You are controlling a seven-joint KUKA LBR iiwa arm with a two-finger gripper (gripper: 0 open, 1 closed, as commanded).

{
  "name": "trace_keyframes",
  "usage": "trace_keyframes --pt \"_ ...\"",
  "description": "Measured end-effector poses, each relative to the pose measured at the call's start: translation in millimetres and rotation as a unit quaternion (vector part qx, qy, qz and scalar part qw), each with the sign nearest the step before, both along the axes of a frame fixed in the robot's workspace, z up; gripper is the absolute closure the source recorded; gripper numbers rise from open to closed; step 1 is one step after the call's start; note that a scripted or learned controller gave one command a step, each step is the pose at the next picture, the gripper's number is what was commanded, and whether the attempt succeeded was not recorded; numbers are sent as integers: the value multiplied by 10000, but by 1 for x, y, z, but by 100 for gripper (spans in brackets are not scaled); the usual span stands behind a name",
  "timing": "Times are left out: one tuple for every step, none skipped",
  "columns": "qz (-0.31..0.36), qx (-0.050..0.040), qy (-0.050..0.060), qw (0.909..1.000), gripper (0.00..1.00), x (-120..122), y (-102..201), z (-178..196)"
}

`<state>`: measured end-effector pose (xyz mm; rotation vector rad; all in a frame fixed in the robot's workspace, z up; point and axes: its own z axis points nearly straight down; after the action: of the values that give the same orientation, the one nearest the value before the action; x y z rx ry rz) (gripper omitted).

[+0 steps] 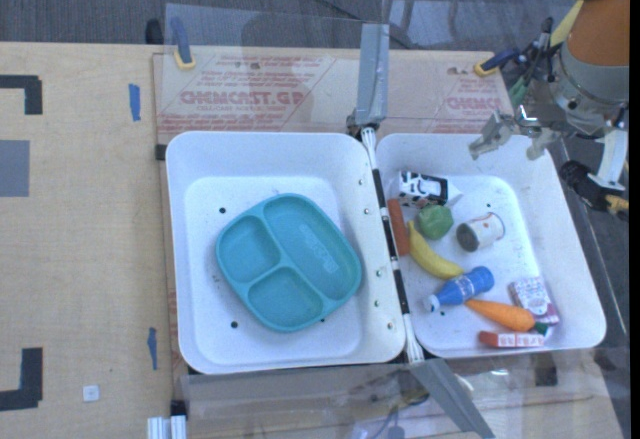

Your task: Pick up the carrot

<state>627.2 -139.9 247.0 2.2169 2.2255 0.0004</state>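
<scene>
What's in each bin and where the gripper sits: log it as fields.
left bin: teal divided tray
right bin: carrot, banana, blue bottle, green ball, small cylinder
carrot: near front edge, lying flat, beside the blue bottle
gripper: above the right bin's far right corner, apart from the carrot
task status: carrot not yet picked

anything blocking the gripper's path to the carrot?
Nothing visible sits over the carrot. The gripper hangs over the right bin's far rim. A blue bottle touches the carrot's left end, and a pink packet lies close on its right.
</scene>
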Motion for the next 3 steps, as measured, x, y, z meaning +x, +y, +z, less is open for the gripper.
trace_keyframes --pt "783 -40 -151 9968 0 -74 32 -125" --pt "837 -5 -16 9965 0 -145 -1 -121" --pt "1543 -13 -43 9880 0 -145 -46 -159"
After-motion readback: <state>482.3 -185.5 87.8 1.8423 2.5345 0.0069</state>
